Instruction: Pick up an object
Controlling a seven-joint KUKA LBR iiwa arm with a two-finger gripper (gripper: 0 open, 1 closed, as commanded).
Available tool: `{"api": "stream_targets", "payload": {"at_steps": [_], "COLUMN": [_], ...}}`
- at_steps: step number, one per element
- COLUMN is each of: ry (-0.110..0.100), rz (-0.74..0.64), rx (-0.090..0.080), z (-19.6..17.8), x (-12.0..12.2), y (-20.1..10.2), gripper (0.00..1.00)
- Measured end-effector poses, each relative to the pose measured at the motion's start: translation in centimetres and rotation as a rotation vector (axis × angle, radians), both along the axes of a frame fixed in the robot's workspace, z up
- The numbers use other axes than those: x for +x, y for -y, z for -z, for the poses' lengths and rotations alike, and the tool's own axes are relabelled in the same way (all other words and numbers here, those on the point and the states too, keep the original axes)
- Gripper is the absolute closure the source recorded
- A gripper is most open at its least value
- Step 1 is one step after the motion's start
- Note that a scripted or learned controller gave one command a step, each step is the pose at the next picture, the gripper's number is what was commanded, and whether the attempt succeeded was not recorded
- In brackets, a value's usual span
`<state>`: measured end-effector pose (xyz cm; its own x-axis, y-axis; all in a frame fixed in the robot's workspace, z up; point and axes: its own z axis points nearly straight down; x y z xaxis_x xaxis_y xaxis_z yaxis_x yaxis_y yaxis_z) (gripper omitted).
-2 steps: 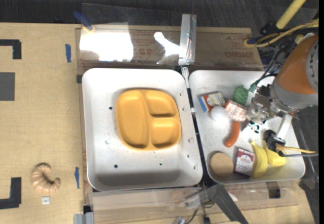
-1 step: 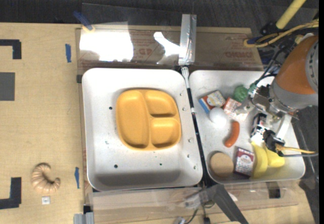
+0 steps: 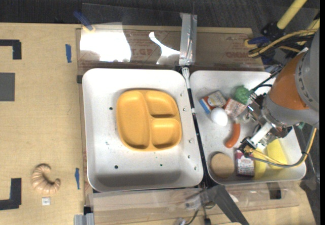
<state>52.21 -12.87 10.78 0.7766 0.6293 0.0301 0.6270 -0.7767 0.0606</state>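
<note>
The right bin (image 3: 284, 175) holds a jumble of small things: a white egg (image 3: 219, 116), an orange-red sausage (image 3: 232, 135), a green item (image 3: 242, 94), a red and white packet (image 3: 213, 101), a brown round disc (image 3: 220, 164), a purple can (image 3: 245, 164) and a yellow banana (image 3: 277, 152). My gripper (image 3: 256, 117) hangs low over this bin, to the right of the egg and the sausage and above the can. The wrist hides what lies right under it. I see nothing lifted clear of the bin.
The left bin (image 3: 96, 117) holds a yellow divided plate (image 3: 148, 119). A pale curled toy (image 3: 45, 178) lies on the bench at the far left, outside the bins. A ridge (image 3: 192, 117) separates the bins. Yellow cables (image 3: 274, 43) run at the upper right.
</note>
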Motion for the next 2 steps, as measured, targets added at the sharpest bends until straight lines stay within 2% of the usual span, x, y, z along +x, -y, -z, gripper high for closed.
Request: {"api": "stream_targets", "payload": {"at_steps": [1, 2], "ry": [-0.031, -0.016], "rz": [0.119, 0.185], "rx": [0.019, 0.022], "z": [-0.4, -0.3], "x": [0.9, -1.6], "y": [-1.0, -3.1], "gripper": [0.0, 0.0]}}
